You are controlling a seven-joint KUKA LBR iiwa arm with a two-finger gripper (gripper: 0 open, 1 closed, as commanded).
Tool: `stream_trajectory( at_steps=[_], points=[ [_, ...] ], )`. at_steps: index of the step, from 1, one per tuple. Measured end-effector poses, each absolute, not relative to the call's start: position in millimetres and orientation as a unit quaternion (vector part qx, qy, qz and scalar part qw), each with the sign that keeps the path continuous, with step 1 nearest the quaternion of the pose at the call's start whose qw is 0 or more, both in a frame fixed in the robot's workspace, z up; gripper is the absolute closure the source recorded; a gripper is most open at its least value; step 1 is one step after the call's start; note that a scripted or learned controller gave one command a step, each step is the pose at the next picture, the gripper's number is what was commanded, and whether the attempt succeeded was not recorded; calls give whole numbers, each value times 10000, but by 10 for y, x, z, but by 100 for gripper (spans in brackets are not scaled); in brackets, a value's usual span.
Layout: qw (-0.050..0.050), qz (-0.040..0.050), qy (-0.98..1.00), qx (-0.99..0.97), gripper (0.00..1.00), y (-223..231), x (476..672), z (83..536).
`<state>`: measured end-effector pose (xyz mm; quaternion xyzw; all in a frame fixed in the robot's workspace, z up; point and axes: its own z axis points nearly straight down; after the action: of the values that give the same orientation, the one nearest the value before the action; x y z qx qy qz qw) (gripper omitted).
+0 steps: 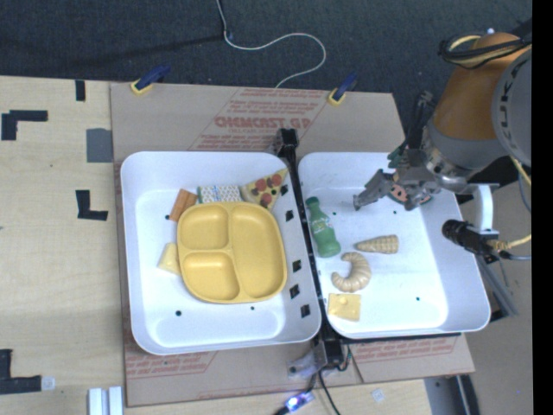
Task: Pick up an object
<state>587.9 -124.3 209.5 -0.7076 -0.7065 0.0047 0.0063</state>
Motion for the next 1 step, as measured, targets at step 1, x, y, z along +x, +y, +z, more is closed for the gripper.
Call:
stream_trajectory(
  at_steps=[1],
  points=[
    [9, 4, -7076, -7066, 0, -1242, 5908, 2173]
  ],
)
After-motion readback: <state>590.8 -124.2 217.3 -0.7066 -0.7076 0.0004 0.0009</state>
